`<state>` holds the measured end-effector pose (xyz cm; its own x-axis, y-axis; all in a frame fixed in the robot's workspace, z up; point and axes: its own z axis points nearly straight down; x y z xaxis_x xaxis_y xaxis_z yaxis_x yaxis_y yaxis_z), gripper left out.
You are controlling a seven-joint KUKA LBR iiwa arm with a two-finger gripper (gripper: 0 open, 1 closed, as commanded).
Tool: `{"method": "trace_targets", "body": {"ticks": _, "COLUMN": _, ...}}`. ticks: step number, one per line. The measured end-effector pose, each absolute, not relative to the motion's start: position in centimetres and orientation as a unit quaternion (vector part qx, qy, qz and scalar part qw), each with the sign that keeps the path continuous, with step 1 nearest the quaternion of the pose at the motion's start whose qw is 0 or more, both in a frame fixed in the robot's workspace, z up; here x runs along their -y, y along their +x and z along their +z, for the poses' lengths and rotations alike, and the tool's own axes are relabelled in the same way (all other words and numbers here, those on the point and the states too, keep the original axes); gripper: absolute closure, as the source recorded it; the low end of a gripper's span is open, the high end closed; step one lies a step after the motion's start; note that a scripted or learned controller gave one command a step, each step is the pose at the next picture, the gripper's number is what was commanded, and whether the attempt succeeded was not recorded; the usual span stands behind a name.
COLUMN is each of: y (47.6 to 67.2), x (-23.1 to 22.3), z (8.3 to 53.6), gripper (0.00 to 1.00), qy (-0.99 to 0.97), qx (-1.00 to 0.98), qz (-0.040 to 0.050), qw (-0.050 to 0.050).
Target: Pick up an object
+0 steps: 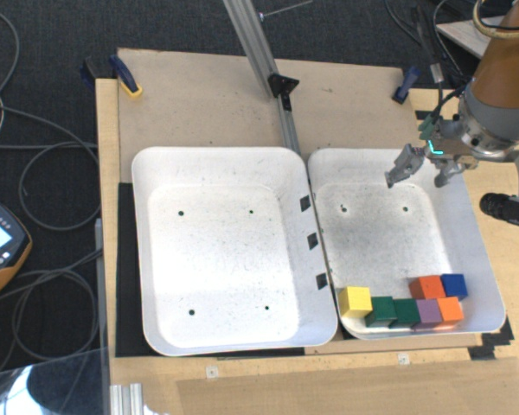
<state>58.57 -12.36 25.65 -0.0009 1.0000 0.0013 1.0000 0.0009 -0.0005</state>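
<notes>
Camera view: blocks point(406, 304) well below end effector point(426, 169).

You're looking at a bright, evenly lit scene, light falling from overhead. Left of the gripper point(424, 169), the left bin point(156, 232) glows almost washed-out white, its speckled floor barely holding detail. Just below the gripper, the right bin point(467, 232) reads greyer, with a soft smudge of shadow. Shadows stay faint and short everywhere. The gripper itself looks slightly soft; the coloured blocks point(406, 305) well below it come through crisp and saturated.
</notes>
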Motion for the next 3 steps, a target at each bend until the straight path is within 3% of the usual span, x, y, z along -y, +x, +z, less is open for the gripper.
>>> {"method": "trace_targets", "body": {"ticks": 3, "y": 58.1, "x": 10.4, "z": 9.6, "gripper": 0.00, "qy": -0.707, "qx": 0.707, "qz": 0.0019, "qw": 0.003}}
